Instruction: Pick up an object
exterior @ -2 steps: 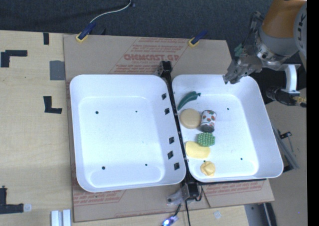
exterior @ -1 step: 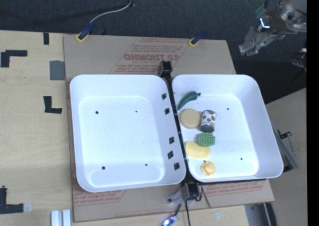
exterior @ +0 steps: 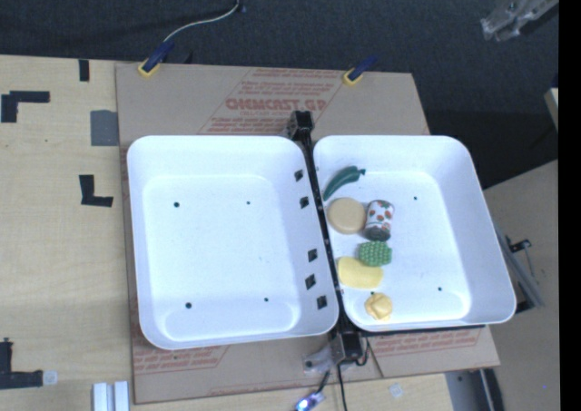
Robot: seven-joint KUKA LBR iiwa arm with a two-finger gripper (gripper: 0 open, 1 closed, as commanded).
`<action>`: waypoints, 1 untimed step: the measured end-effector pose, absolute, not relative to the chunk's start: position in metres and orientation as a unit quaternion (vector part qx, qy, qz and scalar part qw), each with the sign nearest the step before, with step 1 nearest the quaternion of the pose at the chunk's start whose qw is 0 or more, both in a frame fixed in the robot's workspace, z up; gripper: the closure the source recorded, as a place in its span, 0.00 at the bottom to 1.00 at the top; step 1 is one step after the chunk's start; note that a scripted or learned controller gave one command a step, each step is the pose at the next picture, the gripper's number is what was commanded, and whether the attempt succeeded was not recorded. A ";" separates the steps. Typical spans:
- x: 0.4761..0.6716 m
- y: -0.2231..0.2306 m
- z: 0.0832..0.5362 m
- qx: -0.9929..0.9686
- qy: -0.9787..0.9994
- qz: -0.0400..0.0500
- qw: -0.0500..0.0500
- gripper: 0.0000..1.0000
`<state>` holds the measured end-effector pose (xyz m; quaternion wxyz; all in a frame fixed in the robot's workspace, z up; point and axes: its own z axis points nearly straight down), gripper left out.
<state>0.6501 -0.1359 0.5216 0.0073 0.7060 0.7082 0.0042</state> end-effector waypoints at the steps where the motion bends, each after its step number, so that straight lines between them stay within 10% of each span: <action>1: 0.575 -0.121 0.538 0.707 0.708 0.001 0.001 1.00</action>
